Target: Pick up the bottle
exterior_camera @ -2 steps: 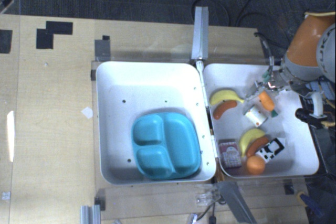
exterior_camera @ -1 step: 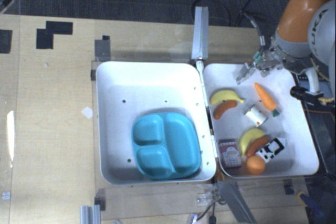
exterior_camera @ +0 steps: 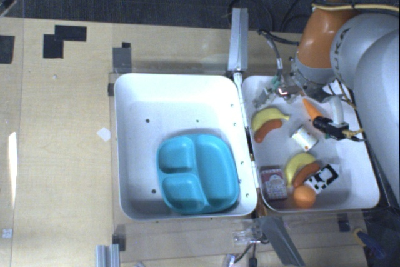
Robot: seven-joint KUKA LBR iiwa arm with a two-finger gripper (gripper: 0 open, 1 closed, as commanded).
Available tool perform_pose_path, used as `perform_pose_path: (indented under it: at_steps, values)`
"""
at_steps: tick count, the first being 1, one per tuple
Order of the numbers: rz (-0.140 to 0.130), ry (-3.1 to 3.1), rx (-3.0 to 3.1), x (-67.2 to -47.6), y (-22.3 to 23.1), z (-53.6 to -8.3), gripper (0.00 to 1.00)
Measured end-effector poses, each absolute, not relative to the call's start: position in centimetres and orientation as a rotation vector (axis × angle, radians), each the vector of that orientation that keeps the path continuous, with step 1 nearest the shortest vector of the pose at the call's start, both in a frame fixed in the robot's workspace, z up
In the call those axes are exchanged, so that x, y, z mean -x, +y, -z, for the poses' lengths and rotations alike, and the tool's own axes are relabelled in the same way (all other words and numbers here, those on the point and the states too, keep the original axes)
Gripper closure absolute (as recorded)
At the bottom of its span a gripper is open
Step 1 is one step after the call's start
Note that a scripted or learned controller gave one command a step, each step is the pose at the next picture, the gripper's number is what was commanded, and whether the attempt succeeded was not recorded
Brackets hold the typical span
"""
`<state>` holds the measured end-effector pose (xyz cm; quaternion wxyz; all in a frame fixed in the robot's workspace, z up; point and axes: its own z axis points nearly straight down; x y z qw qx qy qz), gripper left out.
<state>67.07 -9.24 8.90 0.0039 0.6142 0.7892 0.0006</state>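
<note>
1. Arm [exterior_camera: 369, 53] is reaching in from the right, bending down over the right bin's [exterior_camera: 369, 200] far edge, orange band [exterior_camera: 322, 34] topmost.
2. Gripper [exterior_camera: 281, 89] is sitting low at the bin's far-left corner; open or closed, can't tell.
3. Bottle: can't pick it out. A small white-grey item [exterior_camera: 304, 137] is lying mid-bin, unclear what it is.
4. Banana [exterior_camera: 269, 115] is lying just near-side of the gripper; second banana [exterior_camera: 300, 166] and an orange [exterior_camera: 304, 196] are sitting by the near edge.
5. Left bin [exterior_camera: 131, 134] is holding a blue tray [exterior_camera: 197, 173] toward its near edge.
</note>
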Motion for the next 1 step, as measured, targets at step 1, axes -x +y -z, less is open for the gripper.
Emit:
perform_pose_path:
  at_steps: [1]
  values:
    - [-0.006,2.346,-2.078,-66.08,-17.03,-13.35,0.0]
